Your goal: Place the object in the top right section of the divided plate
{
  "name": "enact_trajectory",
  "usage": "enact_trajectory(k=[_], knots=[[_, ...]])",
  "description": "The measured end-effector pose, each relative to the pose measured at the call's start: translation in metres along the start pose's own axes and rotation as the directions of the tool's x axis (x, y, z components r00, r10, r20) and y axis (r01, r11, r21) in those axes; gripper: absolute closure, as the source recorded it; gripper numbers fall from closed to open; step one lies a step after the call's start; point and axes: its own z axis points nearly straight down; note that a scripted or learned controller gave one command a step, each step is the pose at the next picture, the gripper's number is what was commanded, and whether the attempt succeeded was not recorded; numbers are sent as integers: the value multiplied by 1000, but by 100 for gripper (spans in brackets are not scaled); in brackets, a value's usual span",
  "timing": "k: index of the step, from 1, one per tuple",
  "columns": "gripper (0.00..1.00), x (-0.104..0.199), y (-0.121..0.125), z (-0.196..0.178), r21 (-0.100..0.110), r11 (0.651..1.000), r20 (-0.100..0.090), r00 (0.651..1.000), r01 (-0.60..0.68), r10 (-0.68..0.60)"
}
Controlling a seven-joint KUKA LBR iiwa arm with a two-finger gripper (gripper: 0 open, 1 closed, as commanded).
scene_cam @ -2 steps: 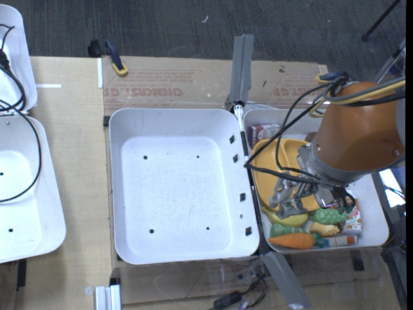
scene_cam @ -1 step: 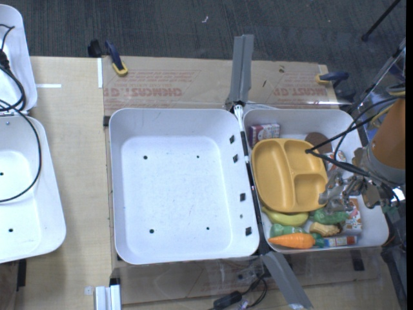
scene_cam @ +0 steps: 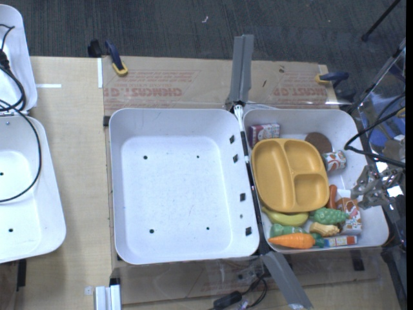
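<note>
Nearest the camera, along the lower edge of the right bin (scene_cam: 381, 234): one toy carrot (scene_cam: 292, 241), orange, lying lengthwise against the front wall. Just behind it, one banana (scene_cam: 288, 218), yellow, and one ear of toy corn (scene_cam: 324, 228), with a green leafy piece (scene_cam: 330, 216) on top. One small flat box (scene_cam: 341, 240) lies to the right of the carrot.

Divided plate (scene_cam: 290, 174): yellow, three sections, resting tilted over the other contents in the middle of the right bin. All sections visible bare.

Behind the plate: one red-and-white carton (scene_cam: 264, 132) at the far left corner; one round brown item (scene_cam: 317, 141) to its right; one small can (scene_cam: 334, 161) with a red label beside the plate's right rim.

Gripper (scene_cam: 373, 189): at the right edge of the right bin, above its rim, near the can and a red-and-white packet (scene_cam: 349, 212). Whether its fingers are parted or closed cannot be told; nothing is seen held.

Left bin (scene_cam: 129, 173): white, shallow, set just beside the right bin.

Surface (scene_cam: 71, 108): light wood, with a cardboard sheet (scene_cam: 168, 82) under the bins, clamped at the far edge.
</note>
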Motion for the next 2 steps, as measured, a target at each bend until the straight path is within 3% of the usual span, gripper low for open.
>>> enact_trajectory(k=[1,2], knots=[[100,-41,110,74,-3,990,-3,990,143,-143],[100,-41,43,113,-2,967,-3,967,253,-253]])
